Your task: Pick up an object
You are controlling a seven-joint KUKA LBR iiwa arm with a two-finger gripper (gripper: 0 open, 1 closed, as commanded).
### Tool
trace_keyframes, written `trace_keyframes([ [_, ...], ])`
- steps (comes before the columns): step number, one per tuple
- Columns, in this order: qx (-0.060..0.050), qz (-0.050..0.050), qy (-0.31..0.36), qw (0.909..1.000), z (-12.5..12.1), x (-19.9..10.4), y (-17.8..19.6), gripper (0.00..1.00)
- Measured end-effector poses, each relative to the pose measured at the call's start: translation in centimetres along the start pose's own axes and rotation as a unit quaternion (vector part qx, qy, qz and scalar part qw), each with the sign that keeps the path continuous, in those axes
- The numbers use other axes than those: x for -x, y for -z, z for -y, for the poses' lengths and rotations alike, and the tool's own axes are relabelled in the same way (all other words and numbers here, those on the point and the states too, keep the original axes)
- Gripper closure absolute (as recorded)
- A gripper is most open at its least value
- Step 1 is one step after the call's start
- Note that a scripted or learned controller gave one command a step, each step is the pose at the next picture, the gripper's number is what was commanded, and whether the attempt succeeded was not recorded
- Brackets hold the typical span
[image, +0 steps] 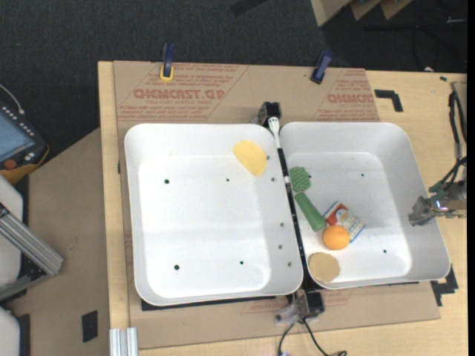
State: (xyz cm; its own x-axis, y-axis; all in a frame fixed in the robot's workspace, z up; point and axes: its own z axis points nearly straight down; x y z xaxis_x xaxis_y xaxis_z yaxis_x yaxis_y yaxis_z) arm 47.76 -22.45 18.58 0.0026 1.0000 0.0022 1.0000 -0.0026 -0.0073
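We see the gripper [424, 212] low at the right bin's [393, 143] right rim; we cannot tell its jaws' state. The orange ball [335, 237] lies well left of it, beside the green brush [306, 199].

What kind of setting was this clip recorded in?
Likely a robotics lab test bench: two shallow white bins clamped on a printed cardboard sheet, small test objects like an orange ball, and the gripper.

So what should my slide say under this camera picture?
Claw waits by the right bin; yellow block sits in the left bin.
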Motion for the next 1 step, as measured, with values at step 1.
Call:
trace_keyframes([
  [1,0.007,0.002,0.004,1.0,-0.25,-6.16,5.85,1.0],
])
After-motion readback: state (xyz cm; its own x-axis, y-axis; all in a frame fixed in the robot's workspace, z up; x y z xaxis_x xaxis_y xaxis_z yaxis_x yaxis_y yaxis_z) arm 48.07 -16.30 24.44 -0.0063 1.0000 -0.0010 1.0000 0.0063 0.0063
